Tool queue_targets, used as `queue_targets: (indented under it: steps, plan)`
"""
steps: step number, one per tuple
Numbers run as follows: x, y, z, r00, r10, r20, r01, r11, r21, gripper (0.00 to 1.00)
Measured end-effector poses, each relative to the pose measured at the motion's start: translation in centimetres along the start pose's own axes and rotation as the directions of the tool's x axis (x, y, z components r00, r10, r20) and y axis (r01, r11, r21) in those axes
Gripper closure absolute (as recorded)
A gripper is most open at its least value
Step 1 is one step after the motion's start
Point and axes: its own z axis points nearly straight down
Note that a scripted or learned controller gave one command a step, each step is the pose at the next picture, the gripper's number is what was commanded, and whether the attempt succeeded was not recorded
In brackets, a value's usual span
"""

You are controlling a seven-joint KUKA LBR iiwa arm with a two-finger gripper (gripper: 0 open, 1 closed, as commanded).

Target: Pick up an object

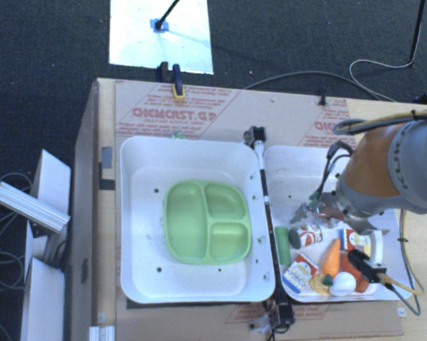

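Note:
The right bin point(291, 170) holds a heap of small items in its near half. Among them are a green cylinder point(282, 245), a red-and-white can point(308, 236), an orange carrot point(331, 257), a white egg point(343, 281) and a red-and-white packet point(300, 271). My gripper point(316, 214) hangs low over the heap, just above the can. The grey arm with its orange band point(372, 170) comes in from the right and hides part of the bin behind it.
In the left bin point(138, 198) lies a green divided plate point(207, 222). A black rail point(263, 197) runs between the two bins. A cable point(326, 175) loops beside the wrist. Bench edges lie close around both bins.

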Motion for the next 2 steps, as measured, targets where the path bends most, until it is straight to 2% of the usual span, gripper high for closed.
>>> queue_targets:
  steps: [1, 2]
  plan:
    - [-0.4, -0.5, 0.0, 1.0, 0.0, 0.0, 0.0, 1.0, 0.0, 0.0]
    - [0.2, 2.9, 0.0, 1.0, -0.003, 0.0, 0.003, 1.0, -0.002, 0.0]
